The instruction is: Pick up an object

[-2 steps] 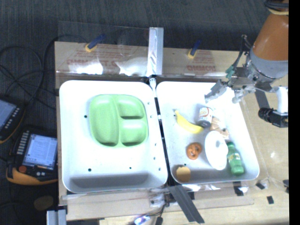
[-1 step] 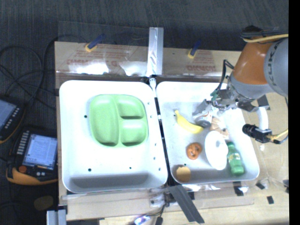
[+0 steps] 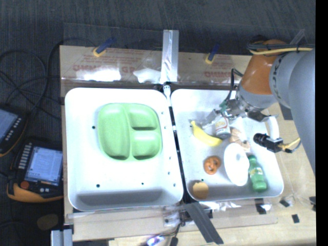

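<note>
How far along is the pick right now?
Done: the gripper is down in the right bin, among clutter beside the banana. In hand: nothing visibly held. Left: securing and lifting one item; the green bottle, white plate and orange fruit lie untouched.

You see a thick arm [image 3: 300,86] with a smooth grey shell, rounded like a tube. An orange band [image 3: 256,76] rings it above the wrist. Thin dark and yellow cables [image 3: 271,47] loop over the band's top.
</note>
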### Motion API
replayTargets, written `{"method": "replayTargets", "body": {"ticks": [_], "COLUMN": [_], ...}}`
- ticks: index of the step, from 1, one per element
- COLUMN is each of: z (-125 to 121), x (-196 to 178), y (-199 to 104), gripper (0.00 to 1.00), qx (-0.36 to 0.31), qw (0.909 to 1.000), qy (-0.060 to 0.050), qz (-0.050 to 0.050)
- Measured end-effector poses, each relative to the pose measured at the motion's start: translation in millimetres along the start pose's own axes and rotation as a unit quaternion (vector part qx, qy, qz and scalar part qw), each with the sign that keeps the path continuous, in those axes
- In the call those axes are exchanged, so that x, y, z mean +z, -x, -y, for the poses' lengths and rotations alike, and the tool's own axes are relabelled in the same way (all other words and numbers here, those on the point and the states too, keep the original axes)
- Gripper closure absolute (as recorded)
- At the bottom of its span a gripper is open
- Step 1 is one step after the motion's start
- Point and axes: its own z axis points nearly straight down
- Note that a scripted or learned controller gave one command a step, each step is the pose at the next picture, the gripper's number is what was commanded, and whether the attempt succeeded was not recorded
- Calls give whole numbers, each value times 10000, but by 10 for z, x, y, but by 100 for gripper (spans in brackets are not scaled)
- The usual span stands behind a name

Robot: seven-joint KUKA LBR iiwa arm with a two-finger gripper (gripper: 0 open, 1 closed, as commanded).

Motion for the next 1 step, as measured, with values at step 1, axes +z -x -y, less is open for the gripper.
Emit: {"method": "replayTargets", "body": {"ticks": [1], "z": [-14], "x": [-105], "y": [-10], "gripper": [100], "qx": [-2], "qw": [10000], "qy": [16], "qz": [-16]}}
